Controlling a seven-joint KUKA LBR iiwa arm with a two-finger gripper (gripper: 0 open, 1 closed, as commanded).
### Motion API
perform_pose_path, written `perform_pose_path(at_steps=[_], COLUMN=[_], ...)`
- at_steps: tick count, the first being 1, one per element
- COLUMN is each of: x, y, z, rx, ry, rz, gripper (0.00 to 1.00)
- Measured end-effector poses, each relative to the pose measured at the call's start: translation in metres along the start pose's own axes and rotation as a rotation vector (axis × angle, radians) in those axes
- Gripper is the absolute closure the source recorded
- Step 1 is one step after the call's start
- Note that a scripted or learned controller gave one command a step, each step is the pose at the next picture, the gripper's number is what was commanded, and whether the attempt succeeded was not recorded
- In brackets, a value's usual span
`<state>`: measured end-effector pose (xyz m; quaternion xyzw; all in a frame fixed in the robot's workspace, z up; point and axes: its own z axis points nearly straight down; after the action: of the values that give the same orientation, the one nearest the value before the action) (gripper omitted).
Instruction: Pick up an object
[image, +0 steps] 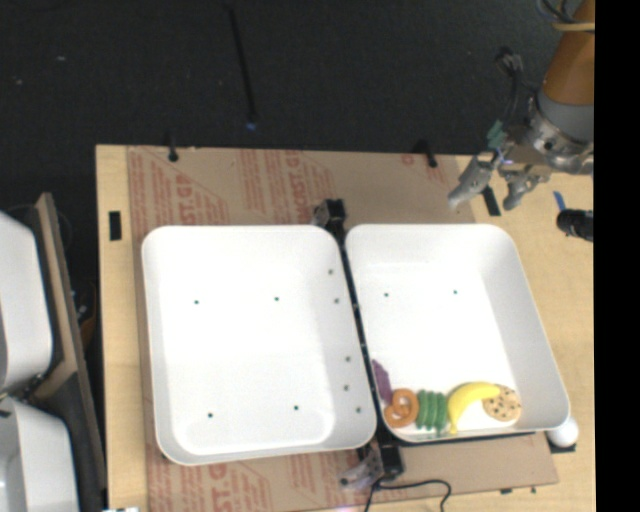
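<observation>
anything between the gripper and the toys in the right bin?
Nothing visible. The gripper hangs open above the right bin's far edge, holding nothing. The pretzel, green piece, banana and cookie sit clustered along the near wall, bare bin floor between.

- A robotics lab: two white bins sit side by side on a cardboard-covered bench.
- A cable crosses the dark floor; toy food fills one corner.
</observation>
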<state>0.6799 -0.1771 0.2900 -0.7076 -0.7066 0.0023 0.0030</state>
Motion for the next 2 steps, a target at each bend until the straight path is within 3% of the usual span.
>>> perform_pose_path(at_steps=[1,2], x=[0.0,-0.001], y=[0.001,0.0], z=[-0.005,0.058], rx=[-0.008,-0.003], ry=[-0.001,-0.001], rz=[-0.001,-0.001], gripper=[0.0,0.0])
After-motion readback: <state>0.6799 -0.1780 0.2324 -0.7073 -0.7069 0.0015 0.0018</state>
